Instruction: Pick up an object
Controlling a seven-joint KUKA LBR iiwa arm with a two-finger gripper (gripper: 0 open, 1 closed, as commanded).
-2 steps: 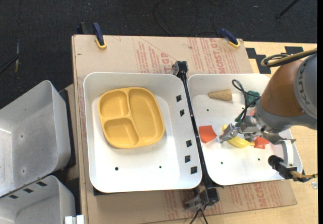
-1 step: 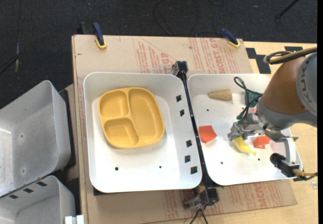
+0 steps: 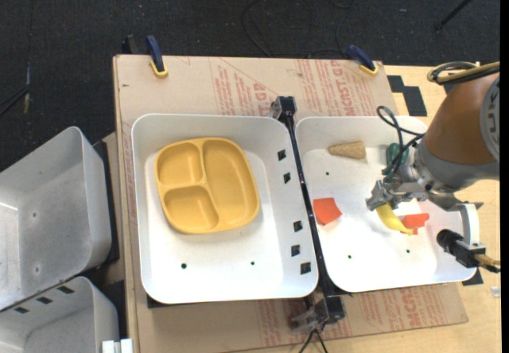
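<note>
The right bin [image 3: 350, 268] holds a tan wedge [image 3: 347, 150] near its back, an orange-red square block [image 3: 327, 211] near its left wall, a yellow banana [image 3: 391, 219] and a small orange piece [image 3: 416, 222] right of the middle. My gripper [image 3: 387, 197] hangs low over the banana's upper end, and the wrist hides where the two meet. The grey arm with its orange band [image 3: 468, 125] reaches in from the right and covers the bin's right rim.
A yellow divided plate [image 3: 207, 184] lies in the left bin [image 3: 159, 264]. A black-clipped seam [image 3: 299, 192] runs between the two bins. Grey tubs [image 3: 44, 200] stand off the bench to the left. Cables loop behind my wrist [image 3: 395, 133].
</note>
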